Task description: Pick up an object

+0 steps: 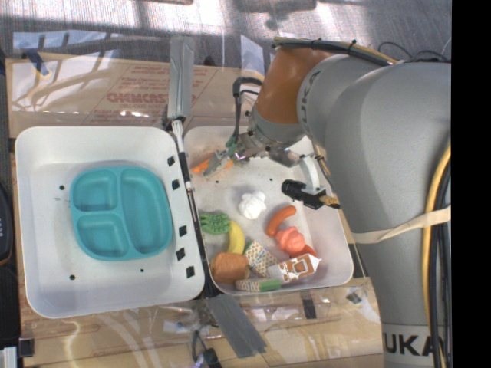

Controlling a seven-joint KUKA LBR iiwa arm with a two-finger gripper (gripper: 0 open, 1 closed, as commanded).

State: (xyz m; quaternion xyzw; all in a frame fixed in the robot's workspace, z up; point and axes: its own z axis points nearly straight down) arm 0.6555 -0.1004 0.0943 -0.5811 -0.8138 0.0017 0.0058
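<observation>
My gripper (225, 159) is low in the far left corner of the right bin (335, 234). An orange carrot-like piece (201, 165) lies just to its left against the bin wall, and I cannot tell whether the two touch. Nearer the front of this bin lie a white lumpy toy (252, 204), an orange-red sausage (280, 219), a coral-pink piece (294, 241), a green ridged item (215, 222), a yellow banana (236, 239) and a brown bun (229, 267).
A teal divided plate (121, 211) rests in the left bin (34, 228). A patterned packet (261, 257), a small printed box (298, 267) and a green stick (261, 285) crowd the right bin's front edge. The arm's bulk covers the bin's far right side.
</observation>
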